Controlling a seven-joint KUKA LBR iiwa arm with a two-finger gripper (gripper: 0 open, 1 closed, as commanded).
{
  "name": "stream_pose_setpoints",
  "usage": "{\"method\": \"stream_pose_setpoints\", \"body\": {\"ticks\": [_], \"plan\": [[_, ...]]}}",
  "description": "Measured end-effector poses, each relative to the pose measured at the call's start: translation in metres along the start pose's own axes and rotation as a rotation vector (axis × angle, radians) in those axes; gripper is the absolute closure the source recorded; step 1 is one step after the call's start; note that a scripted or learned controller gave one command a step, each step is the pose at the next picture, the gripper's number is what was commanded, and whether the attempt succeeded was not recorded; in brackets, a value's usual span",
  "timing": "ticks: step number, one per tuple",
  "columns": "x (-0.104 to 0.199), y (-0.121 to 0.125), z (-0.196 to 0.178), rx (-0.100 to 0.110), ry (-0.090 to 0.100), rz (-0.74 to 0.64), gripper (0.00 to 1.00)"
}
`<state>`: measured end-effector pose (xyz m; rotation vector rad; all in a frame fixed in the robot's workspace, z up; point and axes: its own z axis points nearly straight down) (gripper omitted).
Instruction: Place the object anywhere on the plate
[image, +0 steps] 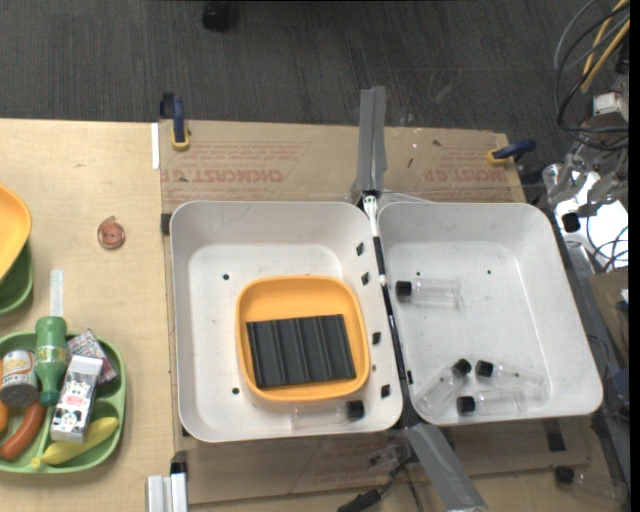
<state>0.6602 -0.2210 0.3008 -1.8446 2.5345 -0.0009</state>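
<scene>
An orange square plate (300, 289) sits in the middle of the left bin (200, 300). A black ridged slab (302, 351) lies flat on the plate, covering its front half. A clear vial with a black cap (330, 412) lies in the left bin just in front of the plate. The right bin (520, 250) holds several more clear vials with black caps: one near its left wall (428, 292), and a cluster at the front (490, 385).
To the left on the wooden bench stand a green tray of toy food (60, 405), a yellow bowl (8, 240) and a small pink item (111, 233). Cables and hardware (600, 150) crowd the right edge. Clamps (176, 120) hold the cardboard behind the bins.
</scene>
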Motion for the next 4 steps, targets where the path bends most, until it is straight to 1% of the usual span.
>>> {"method": "stream_pose_setpoints", "body": {"ticks": [1, 2, 3, 4], "plan": [[0.02, 0.06, 0.045, -0.004, 0.001, -0.103, 1.0], [0.039, 0.141, 0.169, -0.006, 0.001, -0.297, 1.0], [0.03, 0.093, 0.024, -0.003, 0.0, -0.354, 1.0], [0.039, 0.142, 0.153, -0.006, 0.0, -0.44, 1.0]]}}
